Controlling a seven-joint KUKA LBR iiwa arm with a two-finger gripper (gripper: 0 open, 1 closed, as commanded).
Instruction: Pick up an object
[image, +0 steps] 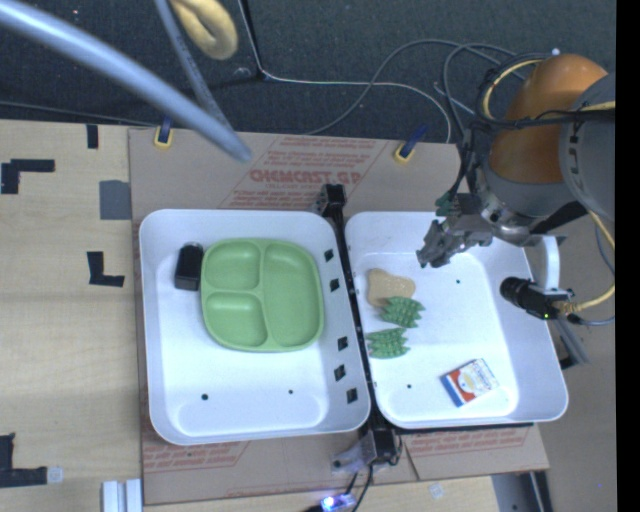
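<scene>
Nearest, at the lower right of the frame, a small flat red, white and blue card packet (469, 381) is lying in the right white bin (520, 330). Further up, two green ridged toy pieces (392, 328) and a tan lumpy foam piece (386, 285) are lying left of centre. Nothing is being carried: the gripper (440, 246) is being held over the bin's upper part, and whether it is parted or closed cannot be told. An approach seems in hand; a descent onto the tan piece is judged next. Left, a green divided plastic plate (263, 295) is resting.
</scene>
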